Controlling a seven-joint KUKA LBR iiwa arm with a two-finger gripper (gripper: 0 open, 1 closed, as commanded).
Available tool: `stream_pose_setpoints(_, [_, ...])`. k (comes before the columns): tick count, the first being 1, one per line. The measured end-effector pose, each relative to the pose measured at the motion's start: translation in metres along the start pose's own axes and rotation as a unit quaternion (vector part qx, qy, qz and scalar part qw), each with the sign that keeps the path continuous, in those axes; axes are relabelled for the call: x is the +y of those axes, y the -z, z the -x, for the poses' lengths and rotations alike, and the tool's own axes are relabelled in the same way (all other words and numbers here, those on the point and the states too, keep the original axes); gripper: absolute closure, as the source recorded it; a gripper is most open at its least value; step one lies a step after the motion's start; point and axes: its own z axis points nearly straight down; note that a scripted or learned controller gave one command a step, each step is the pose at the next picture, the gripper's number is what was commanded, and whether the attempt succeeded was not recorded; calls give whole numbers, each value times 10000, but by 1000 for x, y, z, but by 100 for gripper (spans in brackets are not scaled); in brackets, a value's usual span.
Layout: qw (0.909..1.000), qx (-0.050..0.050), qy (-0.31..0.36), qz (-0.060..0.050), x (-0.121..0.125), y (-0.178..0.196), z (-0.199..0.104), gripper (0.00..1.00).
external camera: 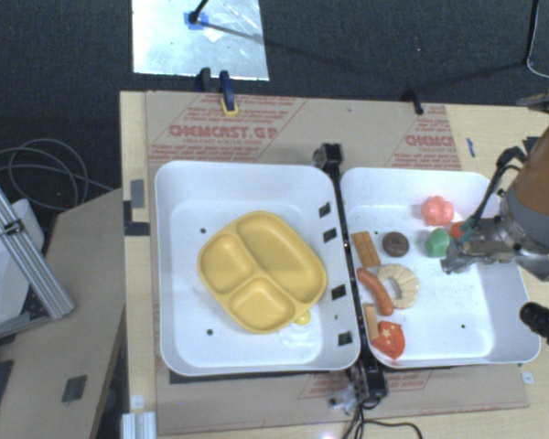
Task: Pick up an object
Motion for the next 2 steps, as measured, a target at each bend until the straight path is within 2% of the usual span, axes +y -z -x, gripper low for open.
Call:
stream_pose_setpoints(1, [10000, 10, 12, -41, 70, -131, -13, 100])
stream_pose_setpoints(2, [10000, -5, -38, -21, 39, -66, 24, 100])
